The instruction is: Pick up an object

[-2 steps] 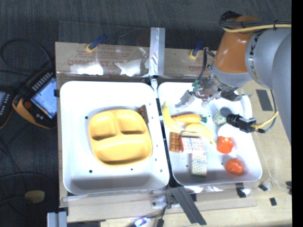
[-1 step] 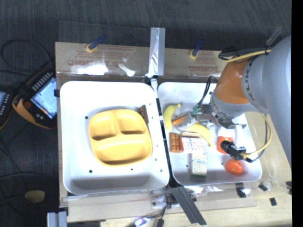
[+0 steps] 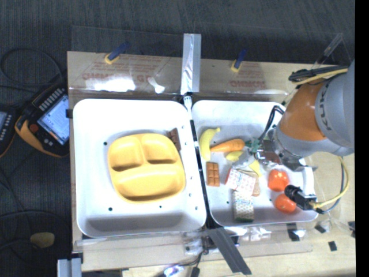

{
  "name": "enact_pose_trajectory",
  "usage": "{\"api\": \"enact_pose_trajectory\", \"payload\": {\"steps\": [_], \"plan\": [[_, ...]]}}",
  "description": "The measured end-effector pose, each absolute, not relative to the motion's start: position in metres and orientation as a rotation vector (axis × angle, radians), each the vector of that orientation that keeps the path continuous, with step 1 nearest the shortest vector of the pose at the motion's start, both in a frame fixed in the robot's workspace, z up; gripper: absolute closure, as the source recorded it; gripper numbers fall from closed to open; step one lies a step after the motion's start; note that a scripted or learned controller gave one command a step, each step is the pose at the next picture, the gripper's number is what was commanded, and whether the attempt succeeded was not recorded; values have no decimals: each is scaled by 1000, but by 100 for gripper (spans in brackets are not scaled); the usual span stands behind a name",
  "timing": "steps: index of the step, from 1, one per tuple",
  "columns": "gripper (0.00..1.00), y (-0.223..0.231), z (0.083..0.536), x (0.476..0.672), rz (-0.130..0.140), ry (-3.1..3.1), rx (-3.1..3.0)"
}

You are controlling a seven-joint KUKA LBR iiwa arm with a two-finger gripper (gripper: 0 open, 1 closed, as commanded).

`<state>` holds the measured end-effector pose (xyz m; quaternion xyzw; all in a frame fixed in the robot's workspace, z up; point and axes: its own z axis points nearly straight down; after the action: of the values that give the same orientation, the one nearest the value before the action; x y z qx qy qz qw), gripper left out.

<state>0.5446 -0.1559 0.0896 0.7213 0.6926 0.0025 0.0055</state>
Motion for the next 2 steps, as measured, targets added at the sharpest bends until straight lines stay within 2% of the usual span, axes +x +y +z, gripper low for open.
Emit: {"api": "enact_pose_trajectory", "payload": {"steps": [1,2], "plan": [[100,-156,99,546,11,2167,2259],[100,-113,143,587,-3,2237,2208]]}}
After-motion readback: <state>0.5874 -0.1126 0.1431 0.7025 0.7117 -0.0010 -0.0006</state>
